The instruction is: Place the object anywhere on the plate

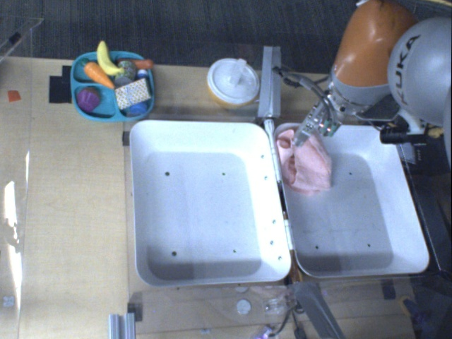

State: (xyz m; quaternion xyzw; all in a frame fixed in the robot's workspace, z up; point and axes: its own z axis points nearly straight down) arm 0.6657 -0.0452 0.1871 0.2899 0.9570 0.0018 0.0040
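Note:
A crumpled soft pink object lies in the far left corner of the right bin. Beside it, against the bin's left wall, curves a pink rim that looks like a plate; the soft object lies partly over it. My gripper hangs just above the soft object's upper edge, touching or nearly touching it. The arm's orange band and grey wrist rise behind it to the upper right.
The left bin sits beside the right one, a narrow ridge between them. Behind the bins stand a blue divided tray of toy food and a white lidded bowl. A metal post stands at the back between the bins.

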